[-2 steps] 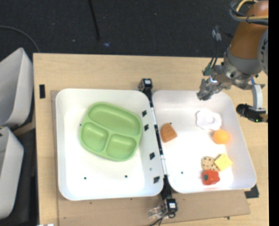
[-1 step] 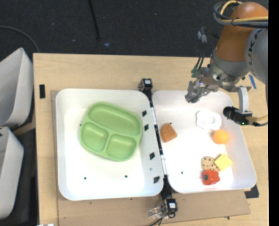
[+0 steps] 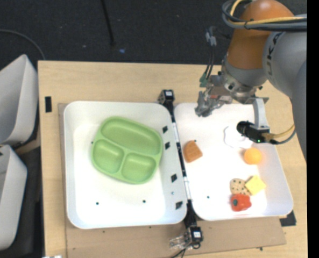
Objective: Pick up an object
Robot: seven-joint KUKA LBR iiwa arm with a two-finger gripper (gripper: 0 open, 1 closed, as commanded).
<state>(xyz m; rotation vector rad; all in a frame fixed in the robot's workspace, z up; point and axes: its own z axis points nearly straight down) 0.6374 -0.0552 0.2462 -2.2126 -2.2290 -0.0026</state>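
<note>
On the worktop [image 3: 111, 74] two bins sit side by side. The left bin [image 3: 78, 198] holds a divided plate [image 3: 127, 150]. In the right bin [image 3: 272, 198], a bread piece [image 3: 192, 151] lies near the left wall, a ball [image 3: 252, 156] toward the right, and a cracker [image 3: 236, 186], block [image 3: 255, 185] and small toy [image 3: 240, 202] cluster at the front.

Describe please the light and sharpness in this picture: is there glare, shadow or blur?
Camera view: even, soft lighting; the white right bin is bright and nearly washed out, the green tray casts a faint shadow in the left bin, the gripper looks slightly soft, and the floor behind the bench is dark.
</note>
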